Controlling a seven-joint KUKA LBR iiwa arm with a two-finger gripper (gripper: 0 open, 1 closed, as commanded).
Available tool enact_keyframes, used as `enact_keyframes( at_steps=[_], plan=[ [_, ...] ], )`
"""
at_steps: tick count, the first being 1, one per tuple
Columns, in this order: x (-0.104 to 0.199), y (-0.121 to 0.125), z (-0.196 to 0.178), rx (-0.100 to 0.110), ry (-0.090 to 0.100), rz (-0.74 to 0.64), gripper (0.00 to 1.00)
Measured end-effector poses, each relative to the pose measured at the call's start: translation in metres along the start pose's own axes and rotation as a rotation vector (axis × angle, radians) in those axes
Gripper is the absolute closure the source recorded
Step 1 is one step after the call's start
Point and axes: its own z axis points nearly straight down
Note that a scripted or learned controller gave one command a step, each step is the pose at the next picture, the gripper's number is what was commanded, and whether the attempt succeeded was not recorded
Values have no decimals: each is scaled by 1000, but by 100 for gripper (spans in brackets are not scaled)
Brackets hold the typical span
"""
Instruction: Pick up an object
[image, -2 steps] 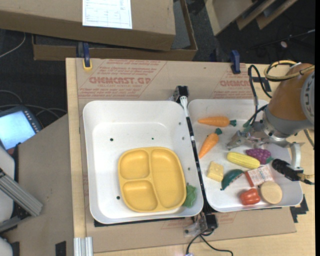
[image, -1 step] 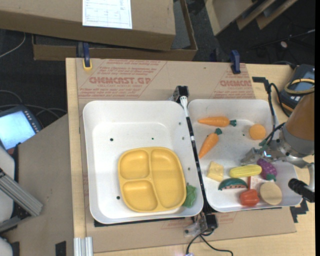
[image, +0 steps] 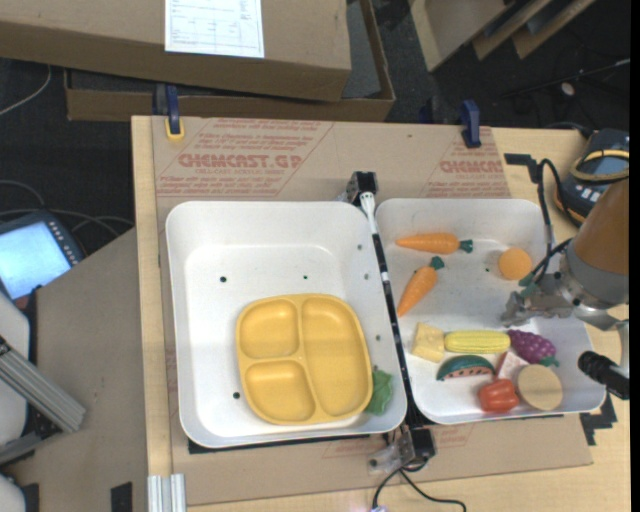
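glossy white plastic bins (image: 200, 300), matt cardboard (image: 240, 155)

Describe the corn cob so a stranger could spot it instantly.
Look in the right white bin, the one crowded with toy food. The corn cob lies on its side near the middle of its lower half, between the cheese wedge and purple grapes. It alone is long, yellow and ridged.

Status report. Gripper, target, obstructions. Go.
Gripper low over right bin, jaws' state unclear. Nothing seen held. Nearest: grapes, corn, orange. Toys crowd close below.
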Motion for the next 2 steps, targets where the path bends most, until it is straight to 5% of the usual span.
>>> enact_keyframes(
  at_steps=[1,2],
  plan=[
    [0,0,1,1,0,0,0],
    [-7,76,11,-1,5,-7,0]
  ],
)
